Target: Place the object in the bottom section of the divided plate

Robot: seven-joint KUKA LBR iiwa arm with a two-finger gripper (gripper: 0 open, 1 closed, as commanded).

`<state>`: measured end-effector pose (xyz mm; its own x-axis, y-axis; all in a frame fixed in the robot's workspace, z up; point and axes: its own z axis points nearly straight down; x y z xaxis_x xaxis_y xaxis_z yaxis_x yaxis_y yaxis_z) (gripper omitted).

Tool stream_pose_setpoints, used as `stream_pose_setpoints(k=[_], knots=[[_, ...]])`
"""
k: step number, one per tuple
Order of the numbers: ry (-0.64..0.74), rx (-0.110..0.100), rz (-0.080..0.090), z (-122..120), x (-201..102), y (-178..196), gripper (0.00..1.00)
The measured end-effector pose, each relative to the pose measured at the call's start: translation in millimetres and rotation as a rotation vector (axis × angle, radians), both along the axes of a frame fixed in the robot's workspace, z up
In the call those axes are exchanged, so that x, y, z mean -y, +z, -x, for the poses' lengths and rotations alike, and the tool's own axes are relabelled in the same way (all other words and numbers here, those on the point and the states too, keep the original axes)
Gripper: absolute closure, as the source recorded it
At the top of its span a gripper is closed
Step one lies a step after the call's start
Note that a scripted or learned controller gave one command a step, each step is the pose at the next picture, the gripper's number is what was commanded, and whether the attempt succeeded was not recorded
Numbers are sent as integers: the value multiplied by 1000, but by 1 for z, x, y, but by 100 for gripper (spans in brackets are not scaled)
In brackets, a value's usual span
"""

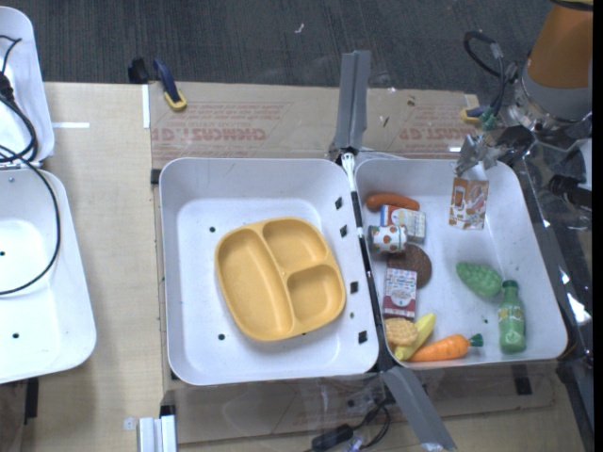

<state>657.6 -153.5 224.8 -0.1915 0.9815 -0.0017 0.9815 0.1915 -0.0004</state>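
A yellow divided plate (pixel 247 285) lies in the left bin (pixel 188 252), with one long section on its left and two smaller ones on its right. My gripper (pixel 477 161) hangs over the far part of the right bin (pixel 537 252). It is shut on the top edge of an orange-and-white snack packet (pixel 469 203), which hangs upright just below the fingertips. The packet is well to the right of the plate, across the wall between the bins.
The right bin also holds a red sausage (pixel 393 201), a small can (pixel 386 238), a brown cookie (pixel 420 266), a red-and-white box (pixel 400 290), a carrot (pixel 441 348), a green bottle (pixel 511 316) and a green leafy toy (pixel 479 279). Cables hang by the arm at the upper right.
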Motion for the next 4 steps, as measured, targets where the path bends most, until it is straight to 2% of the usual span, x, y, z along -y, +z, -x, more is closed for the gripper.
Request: stream_pose_setpoints(k=[1, 2, 3, 4], knots=[[-466, -3, 0, 1, -116, -35, 100], [-413, 29, 14, 41, -189, -24, 100], [-416, 36, 23, 55, -200, -22, 100], [-391, 32, 31, 73, -204, -26, 100]])
